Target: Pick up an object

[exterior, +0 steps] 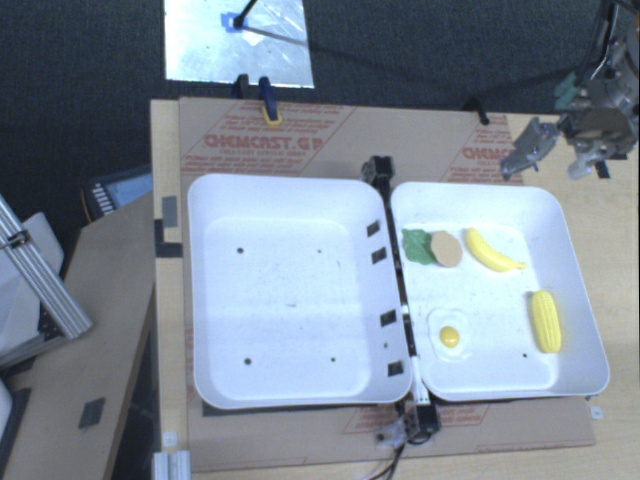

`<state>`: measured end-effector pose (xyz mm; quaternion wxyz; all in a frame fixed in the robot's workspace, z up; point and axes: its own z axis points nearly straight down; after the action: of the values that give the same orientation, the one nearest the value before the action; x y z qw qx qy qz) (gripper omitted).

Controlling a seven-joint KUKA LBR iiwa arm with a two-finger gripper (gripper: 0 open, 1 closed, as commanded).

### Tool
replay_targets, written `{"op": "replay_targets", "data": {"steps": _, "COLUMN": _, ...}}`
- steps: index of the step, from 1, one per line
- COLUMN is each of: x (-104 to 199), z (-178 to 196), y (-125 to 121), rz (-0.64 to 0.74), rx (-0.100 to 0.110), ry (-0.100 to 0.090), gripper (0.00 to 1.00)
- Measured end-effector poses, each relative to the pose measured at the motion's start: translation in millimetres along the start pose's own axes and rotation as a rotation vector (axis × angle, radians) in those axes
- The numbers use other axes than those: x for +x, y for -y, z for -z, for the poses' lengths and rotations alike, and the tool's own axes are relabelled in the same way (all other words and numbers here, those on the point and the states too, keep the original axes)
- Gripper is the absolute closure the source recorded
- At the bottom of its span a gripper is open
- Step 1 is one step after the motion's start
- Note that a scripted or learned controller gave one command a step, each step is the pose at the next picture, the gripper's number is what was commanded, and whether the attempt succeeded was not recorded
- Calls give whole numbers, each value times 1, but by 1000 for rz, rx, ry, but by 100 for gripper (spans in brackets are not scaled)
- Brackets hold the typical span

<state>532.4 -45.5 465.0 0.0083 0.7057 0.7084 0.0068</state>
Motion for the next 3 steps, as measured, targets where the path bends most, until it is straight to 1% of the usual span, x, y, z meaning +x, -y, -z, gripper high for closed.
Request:
{"op": "replay_targets", "data": {"steps": 1, "x": 2, "z": 1, "y": 0, "rz": 6, "rx": 14, "ry": -1, "gripper": 100}}
{"op": "replay_targets", "data": {"steps": 2, "x": 113, "z": -48, "y": 37, "rz": 12, "rx": 24, "ry": -5, "gripper": 100}}
{"op": "replay_targets", "data": {"steps": 3, "x": 176, "z": -83, "y": 47, "rz": 6, "rx": 21, "ry": -4, "gripper": 100}}
